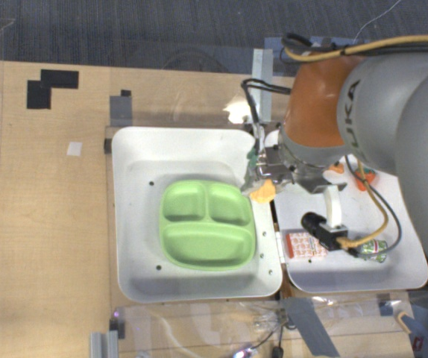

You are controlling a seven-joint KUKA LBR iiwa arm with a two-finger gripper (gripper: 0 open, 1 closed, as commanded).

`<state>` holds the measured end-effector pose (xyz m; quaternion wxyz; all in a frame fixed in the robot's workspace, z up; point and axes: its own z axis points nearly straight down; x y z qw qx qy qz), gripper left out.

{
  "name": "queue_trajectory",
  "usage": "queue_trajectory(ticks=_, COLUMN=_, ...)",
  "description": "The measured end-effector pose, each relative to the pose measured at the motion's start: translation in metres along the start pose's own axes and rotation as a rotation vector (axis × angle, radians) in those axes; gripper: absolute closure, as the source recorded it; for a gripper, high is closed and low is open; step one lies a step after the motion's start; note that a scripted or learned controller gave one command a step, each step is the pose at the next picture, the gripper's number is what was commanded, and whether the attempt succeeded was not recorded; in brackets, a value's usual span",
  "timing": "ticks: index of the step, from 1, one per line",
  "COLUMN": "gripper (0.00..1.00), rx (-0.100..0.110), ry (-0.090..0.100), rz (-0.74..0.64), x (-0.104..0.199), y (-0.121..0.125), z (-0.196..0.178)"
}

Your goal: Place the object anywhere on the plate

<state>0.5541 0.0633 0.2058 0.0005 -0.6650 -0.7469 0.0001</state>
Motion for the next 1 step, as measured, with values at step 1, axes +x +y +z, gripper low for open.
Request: queue_trajectory(ticks=1, gripper=0.0, rx=0.0, ry=0.0, rz=0.0, x=0.0, y=0.0, z=0.0)
